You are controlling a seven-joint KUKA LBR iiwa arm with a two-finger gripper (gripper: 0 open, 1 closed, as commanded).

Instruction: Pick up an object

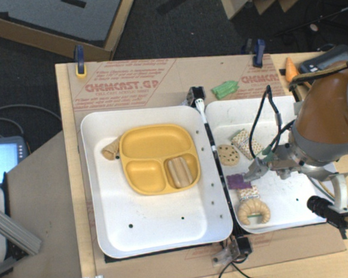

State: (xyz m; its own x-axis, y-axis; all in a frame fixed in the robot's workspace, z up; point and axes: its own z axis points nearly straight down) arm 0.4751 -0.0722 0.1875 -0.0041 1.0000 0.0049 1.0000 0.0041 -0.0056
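Tabletop (134, 84): a brown board printed with red lettering, clamped at its far edge, carrying two shallow white bins side by side.
Left bin (108, 218): holds a yellow divided plate (157, 144) with three compartments; a ridged tan block (179, 171) lies in the near-right compartment.
Beside the plate: a small tan lump (111, 150) rests on the bin floor, touching the plate's left rim.
Right bin (288, 216): holds the loose objects and the arm's working end.
Objects, right bin: a round speckled cookie (227, 154) near the left wall; a patterned cream piece (242, 141) just beyond it; a purple block (238, 181) nearer the middle; a croissant-shaped pastry (253, 211) at the near edge, with a small pale printed item between it and the purple block.
Outside the bins: a green object (225, 89) lies on the board beyond the right bin's far rim.
Arm (327, 123): grey with a broad orange band, reaching in from the right — black cables loop over the right bin.
Claw (255, 168): low over the middle of the right bin, just right of the purple block and near the cookie; whether it is wide or narrow cannot be told — nothing is seen between its tips.
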